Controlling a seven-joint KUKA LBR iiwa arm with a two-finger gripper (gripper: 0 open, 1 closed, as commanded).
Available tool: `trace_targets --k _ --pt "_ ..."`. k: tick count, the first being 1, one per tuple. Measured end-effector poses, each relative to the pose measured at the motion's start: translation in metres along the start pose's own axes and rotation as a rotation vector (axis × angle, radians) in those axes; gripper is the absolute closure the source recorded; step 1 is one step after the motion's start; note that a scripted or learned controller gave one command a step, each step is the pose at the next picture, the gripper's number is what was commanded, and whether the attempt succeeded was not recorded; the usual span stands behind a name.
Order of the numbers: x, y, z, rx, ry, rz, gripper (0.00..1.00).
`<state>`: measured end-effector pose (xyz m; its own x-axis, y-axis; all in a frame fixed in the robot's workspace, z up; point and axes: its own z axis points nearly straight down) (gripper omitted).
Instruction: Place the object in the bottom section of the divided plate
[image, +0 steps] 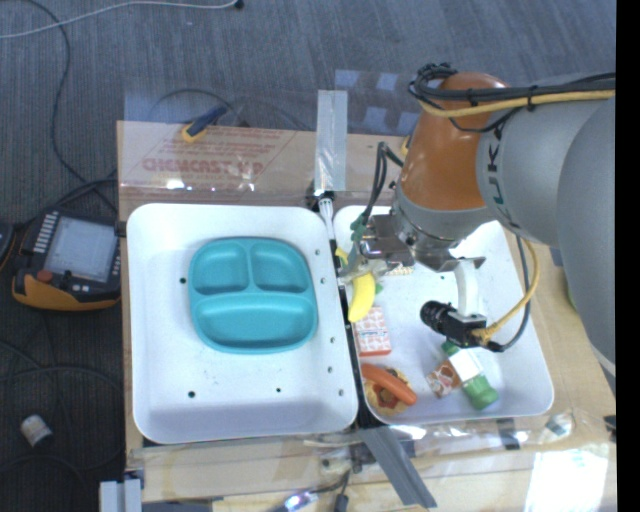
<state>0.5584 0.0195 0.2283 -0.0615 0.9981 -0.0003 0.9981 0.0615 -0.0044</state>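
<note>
A teal divided plate (250, 294) lies in the left white bin (160, 400), with two small sections at the top and one wide section at the bottom. My gripper (372, 258) hangs low over the upper left of the right bin (525, 390), under the orange wrist band. Just below it lies a yellow banana (360, 297). A red and white patterned box (373, 331) sits below the banana. An orange carrot-like piece (388, 385) lies at the bin's lower left. A green and white object (470, 378) rests at the lower right.
A raised rim between the two bins runs down the middle at about (340, 320). A cardboard sheet (220, 165) lies behind the left bin. A handheld pendant (65, 260) sits on the floor to the left. A black cable plug (450, 320) dangles over the right bin.
</note>
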Motion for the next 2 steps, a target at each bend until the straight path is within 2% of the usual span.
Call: trace_targets --k 1,2 --pt "0.0536 0.0787 0.0454 -0.001 -0.002 -0.288 1.00" --pt "0.0536 0.0788 0.0452 -0.001 -0.002 -0.288 0.00"
